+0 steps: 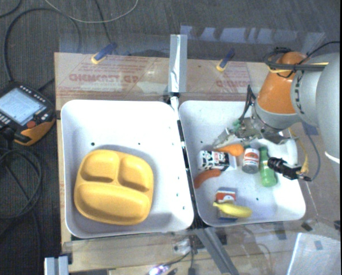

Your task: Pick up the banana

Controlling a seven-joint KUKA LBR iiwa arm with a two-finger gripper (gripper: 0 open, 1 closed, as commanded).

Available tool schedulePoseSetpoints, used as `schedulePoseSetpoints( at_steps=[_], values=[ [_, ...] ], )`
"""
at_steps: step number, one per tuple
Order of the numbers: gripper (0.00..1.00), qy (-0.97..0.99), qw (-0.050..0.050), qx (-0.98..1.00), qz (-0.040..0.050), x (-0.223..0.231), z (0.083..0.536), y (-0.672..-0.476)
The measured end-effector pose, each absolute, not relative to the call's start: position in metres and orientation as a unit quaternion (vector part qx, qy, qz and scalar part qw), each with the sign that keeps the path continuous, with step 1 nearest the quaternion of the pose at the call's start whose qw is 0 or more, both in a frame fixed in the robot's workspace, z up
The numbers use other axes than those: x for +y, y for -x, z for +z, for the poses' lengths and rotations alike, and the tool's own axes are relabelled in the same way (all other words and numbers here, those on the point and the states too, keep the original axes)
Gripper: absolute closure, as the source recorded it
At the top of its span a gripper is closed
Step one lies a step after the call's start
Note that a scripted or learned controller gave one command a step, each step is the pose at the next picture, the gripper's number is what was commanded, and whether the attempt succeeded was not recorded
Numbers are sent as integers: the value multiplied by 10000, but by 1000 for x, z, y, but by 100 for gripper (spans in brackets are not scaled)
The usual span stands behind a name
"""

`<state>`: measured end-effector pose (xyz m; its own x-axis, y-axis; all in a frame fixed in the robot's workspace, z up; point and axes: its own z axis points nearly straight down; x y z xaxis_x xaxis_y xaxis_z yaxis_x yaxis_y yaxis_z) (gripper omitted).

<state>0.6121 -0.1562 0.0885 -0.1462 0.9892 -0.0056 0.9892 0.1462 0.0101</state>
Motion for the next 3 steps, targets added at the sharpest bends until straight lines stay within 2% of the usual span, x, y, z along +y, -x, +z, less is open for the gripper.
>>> schedulePoseSetpoints(
  at_steps=[1,2,3],
  values=[
    [0,-7076,65,7066,51,-149,89,-568],
    [0,-7204,72,6935,44,-171,90,-517],
    [0,-7202,101,6937,48,-164,90,-491]
  ],
)
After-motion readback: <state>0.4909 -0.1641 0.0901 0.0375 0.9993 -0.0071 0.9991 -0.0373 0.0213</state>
